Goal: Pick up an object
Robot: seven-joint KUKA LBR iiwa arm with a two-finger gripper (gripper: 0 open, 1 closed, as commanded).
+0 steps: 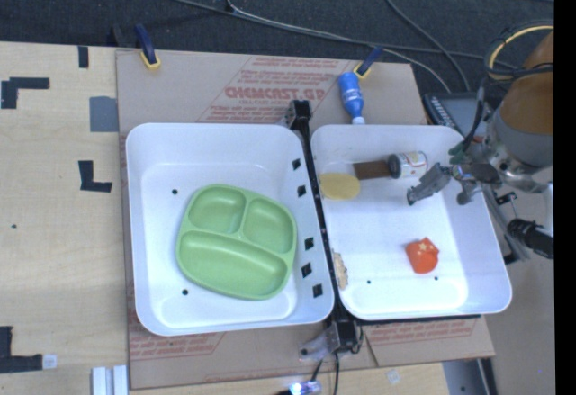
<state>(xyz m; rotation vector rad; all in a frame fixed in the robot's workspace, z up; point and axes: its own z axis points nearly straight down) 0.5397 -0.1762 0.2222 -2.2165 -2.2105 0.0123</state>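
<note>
**Arm poised at the right bin's edge**

The gripper (443,186) hangs over the right side of the right bin (486,294), its two fingers spread apart with nothing between them. Just to its left lies a brown bottle (387,167) on its side, a pale yellow round piece (340,185) beside that near the divider. An orange object (422,255) sits apart, lower in the same bin. The left bin (144,204) holds a green divided tray (238,241) (three compartments).
</note>
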